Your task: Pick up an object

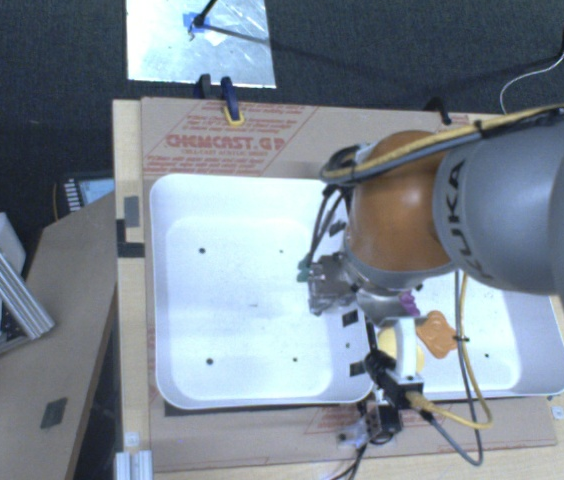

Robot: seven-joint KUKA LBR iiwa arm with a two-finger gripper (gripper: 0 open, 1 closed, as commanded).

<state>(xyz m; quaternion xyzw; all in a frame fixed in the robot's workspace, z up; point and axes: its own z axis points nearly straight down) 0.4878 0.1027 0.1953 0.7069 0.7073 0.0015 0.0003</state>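
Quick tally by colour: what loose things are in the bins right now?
Orange thing: 1
Yellow thing: 1
Purple thing: 1, partly hidden by the wrist
Total: 3 in view, all at the right bin; the arm covers much of that bin.

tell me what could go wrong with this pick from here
1. The orange object and the yellow object lie close together in the right bin, so the gripper may nudge one while going for the other.
2. Both sit near the edge beside the left bin; the gripper could strike that rim.
3. The arm covers much of the right bin, so a failed grasp might go unnoticed.
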